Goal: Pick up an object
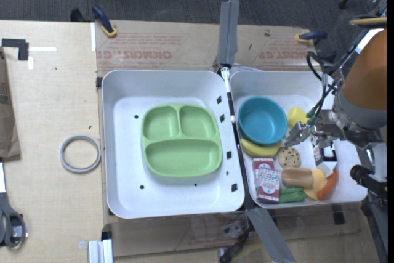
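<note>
From above, the gripper [300, 132] hangs low over the right bin [266, 80]. Its metal fingers reach toward the left and stand a little apart, with nothing between them. The arm [367, 80], grey with an orange band, comes in from the right.

Just left of the fingertips sits one blue bowl [263, 120], upright with its mouth up. Just below them lies one round cookie [289, 157]. One banana [261, 147] lies below and to the left of the gripper, its long axis running left to right, curved along the bowl's lower rim. One small yellow thing [297, 115] sits just above the fingers.

Further below the gripper lies one red-and-white packet [266, 180], long axis running up and down; its print is too small to read. Beside it are a green vegetable [292, 194], a tan and yellow toy [303, 177] and an orange carrot-like piece [328, 186].

Well to the left, the other bin [120, 151] holds one green divided plate [181, 140] with three compartments. Beyond it, one grey ring [80, 153] lies on the bench [49, 101]. The cardboard [160, 49] behind the bins bears reversed red lettering that I cannot make out.
</note>
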Controlling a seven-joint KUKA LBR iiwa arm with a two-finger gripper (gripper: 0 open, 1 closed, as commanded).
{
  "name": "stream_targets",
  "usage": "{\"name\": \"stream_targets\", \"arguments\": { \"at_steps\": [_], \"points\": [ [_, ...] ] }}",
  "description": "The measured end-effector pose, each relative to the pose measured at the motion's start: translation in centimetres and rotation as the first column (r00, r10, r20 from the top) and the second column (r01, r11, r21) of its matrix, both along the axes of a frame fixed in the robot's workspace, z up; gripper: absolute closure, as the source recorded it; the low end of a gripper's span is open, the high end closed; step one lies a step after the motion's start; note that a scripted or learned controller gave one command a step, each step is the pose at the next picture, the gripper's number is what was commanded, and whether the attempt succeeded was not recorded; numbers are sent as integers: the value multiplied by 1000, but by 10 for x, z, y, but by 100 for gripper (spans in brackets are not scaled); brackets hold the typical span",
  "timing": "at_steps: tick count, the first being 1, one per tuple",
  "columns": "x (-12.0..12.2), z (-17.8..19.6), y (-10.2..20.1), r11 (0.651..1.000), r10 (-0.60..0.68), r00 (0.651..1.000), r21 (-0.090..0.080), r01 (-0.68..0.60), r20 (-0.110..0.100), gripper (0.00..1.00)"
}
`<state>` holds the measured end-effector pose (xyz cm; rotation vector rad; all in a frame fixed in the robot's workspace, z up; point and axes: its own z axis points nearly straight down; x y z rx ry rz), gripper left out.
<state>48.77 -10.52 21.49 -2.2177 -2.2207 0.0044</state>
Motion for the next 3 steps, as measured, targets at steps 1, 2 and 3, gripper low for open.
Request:
{"name": "stream_targets", "arguments": {
  "at_steps": [1,2,3],
  "points": [
    [79,-63,-88,1000,11,1000,0,-11,2,0],
    [117,-124,-74,998,70,998,-2,-70,4,0],
    [118,-113,-75,998,68,998,-3,-68,8,100]
  ]
}}
